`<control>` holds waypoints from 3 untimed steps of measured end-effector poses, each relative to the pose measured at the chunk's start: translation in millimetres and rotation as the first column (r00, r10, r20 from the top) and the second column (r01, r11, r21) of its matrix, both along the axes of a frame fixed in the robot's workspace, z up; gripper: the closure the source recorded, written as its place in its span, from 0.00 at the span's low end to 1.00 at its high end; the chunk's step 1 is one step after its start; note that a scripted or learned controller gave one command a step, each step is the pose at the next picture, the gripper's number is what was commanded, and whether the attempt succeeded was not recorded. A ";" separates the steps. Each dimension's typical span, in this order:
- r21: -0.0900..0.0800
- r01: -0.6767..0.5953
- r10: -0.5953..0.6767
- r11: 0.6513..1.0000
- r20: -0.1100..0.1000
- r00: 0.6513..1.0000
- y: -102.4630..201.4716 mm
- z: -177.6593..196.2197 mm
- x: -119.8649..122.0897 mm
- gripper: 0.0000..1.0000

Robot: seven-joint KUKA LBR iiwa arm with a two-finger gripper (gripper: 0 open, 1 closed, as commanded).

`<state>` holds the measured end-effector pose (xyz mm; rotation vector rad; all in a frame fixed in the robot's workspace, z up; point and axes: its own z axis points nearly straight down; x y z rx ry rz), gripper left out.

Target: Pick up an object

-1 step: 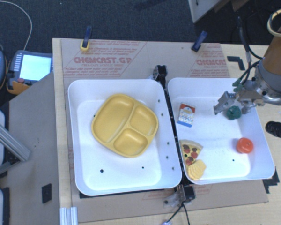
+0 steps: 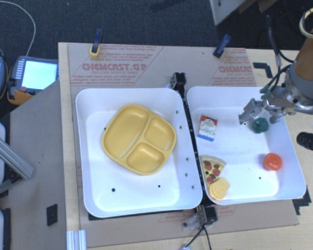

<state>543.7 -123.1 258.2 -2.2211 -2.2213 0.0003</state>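
Observation:
My gripper (image 2: 261, 116) hangs over the upper right part of the right bin (image 2: 235, 95), reaching in from the right. A small dark green round object (image 2: 260, 125) lies just below the gripper head, partly covered by it; whether it is touched I cannot tell. A white carton with red and blue print (image 2: 207, 127) lies near the bin's left wall. An orange-red ball-like fruit (image 2: 272, 161) sits at the right. A toy pizza slice (image 2: 212, 168) and a yellow wavy piece (image 2: 219, 188) lie at the front left corner.
The left bin (image 2: 94, 191) bears a yellow divided plate (image 2: 140, 138). A black divider with clamps (image 2: 187, 119) runs between the bins. Screens (image 2: 36, 73) and cables stand off the bench at the far left. Cardboard (image 2: 146, 61) lies under both bins.

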 end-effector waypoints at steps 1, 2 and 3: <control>0.001 0.001 -0.001 1.000 -0.007 1.000 -10.1 -51.8 -1.4 0.00; 0.002 0.001 -0.001 1.000 -0.006 1.000 -14.5 -97.1 1.6 0.00; 0.002 0.001 -0.001 1.000 -0.006 1.000 -21.1 -144.9 5.1 0.00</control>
